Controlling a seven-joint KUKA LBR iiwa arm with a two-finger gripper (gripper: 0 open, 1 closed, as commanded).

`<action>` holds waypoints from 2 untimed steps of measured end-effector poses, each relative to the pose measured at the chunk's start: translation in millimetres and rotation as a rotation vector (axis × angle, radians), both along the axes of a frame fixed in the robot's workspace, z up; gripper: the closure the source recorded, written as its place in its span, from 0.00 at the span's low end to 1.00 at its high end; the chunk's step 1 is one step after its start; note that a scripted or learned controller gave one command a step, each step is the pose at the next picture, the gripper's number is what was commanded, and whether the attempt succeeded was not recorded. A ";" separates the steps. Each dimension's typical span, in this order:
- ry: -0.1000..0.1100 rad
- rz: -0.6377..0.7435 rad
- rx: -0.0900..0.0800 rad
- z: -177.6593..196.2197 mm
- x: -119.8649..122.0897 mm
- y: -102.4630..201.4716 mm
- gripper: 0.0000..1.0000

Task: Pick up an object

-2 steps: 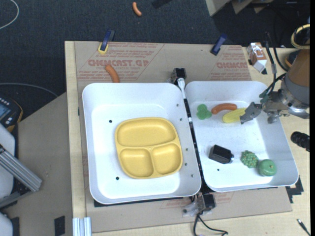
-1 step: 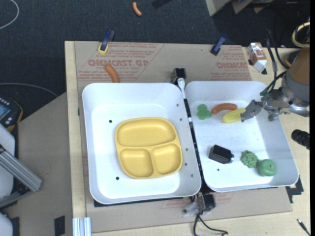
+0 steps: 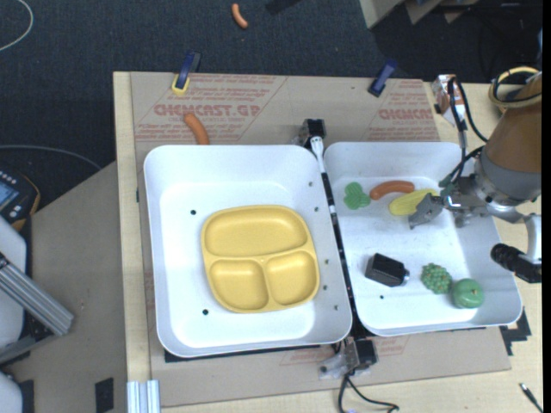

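- The gripper point(image 3: 424, 213) hangs low in the right bin point(image 3: 482, 312), at the yellow banana point(image 3: 408, 202); whether it is apart or clamped cannot be told.
- Beside the banana lie an orange sausage point(image 3: 392, 188) and a green piece point(image 3: 355, 196).
- Nearer the front: a black block point(image 3: 385, 270), a green cluster point(image 3: 436, 278), a green apple point(image 3: 467, 293).
- The left bin point(image 3: 164, 256) holds a yellow divided tray point(image 3: 258, 256).
- The cardboard point(image 3: 258, 101) reads "GIGHCAST", partly legible.

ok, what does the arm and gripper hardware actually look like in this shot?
The arm enters from the right: a rounded orange band above a grey wrist section. Below it sits a grey metal gripper with dull, blocky parts. A black cable loops along the arm from behind. A dark, rounded fitting sticks out below the wrist. No readable markings at this resolution.
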State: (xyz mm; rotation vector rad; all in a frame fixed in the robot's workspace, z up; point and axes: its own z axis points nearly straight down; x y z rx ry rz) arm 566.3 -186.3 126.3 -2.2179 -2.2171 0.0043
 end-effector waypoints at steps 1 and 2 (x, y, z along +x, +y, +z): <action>-0.002 0.001 0.000 -43.6 -0.2 0.8 0.00; -0.006 0.000 -0.002 -31.0 0.6 0.2 1.00</action>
